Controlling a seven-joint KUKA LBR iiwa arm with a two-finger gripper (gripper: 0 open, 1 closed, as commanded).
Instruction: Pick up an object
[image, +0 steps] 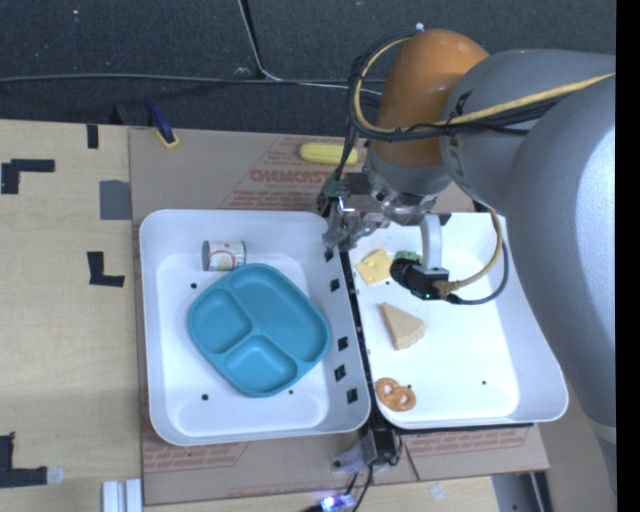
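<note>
the gripper (352, 222) hovers just above the yellow cheese block (375, 266) in the right bin (520, 385) (its opening cannot be told), the cheese wedge (402, 326) just below that block.

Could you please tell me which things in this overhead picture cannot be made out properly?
- Gripper: its state at the bins' shared edge is lost in the arm's clutter.
- Yellow cheese piece: upper edge covered by the wrist.
- Small can: label too small to read.
- Yellow object behind the bins: its right end hidden by cables.
</note>
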